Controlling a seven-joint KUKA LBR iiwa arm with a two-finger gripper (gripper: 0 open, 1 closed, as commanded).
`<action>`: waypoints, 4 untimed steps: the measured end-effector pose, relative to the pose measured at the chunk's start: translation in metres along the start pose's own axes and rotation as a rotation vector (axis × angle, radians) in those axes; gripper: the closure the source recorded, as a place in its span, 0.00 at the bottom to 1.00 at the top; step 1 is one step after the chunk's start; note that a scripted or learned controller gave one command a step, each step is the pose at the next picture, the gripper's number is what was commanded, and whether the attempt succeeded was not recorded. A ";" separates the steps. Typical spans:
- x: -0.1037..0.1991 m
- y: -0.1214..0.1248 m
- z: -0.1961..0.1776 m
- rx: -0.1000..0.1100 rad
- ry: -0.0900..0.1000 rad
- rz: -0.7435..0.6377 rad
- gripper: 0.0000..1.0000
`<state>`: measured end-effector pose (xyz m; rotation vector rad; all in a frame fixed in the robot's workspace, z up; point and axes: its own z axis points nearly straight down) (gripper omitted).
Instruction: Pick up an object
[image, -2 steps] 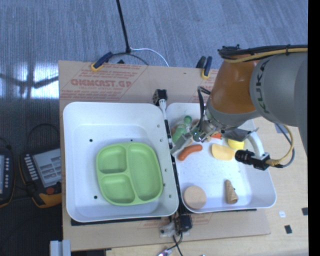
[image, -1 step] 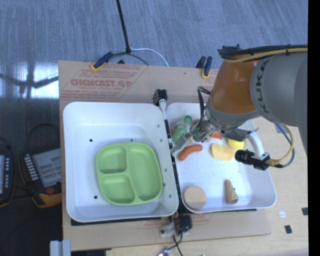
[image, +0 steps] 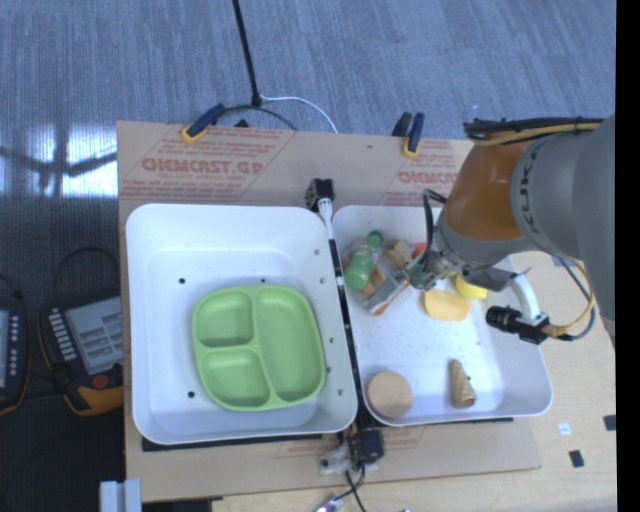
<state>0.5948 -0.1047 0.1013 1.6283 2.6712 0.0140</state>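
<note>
The right bin (image: 520, 395) holds a pile of small things at its back left: a green bottle-like item (image: 359, 265) with a green cap, and a clear packet (image: 385, 285) beside it. A yellow piece (image: 447, 306) lies in the middle, with a smaller yellow item (image: 471, 288) to its right. A round tan disc (image: 389, 393) and a tan cone (image: 460, 383) lie near the front. My gripper (image: 428, 268) is down in the bin at the pile's right edge, just above the yellow piece. The arm's wrist hides how it stands.
The left bin (image: 160, 250) carries a green three-compartment plate (image: 260, 345). A black clamp (image: 321, 192) sits at the back where the bins meet. A black connector (image: 515, 321) on a cable hangs over the right bin's right side. Bare bin floor shows between the yellow piece and the cone.
</note>
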 end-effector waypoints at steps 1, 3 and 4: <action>-0.004 0.012 0.012 0.010 0.001 0.096 0.00; -0.007 0.013 0.001 0.002 -0.009 0.097 0.00; -0.007 0.014 -0.009 0.001 -0.010 0.098 1.00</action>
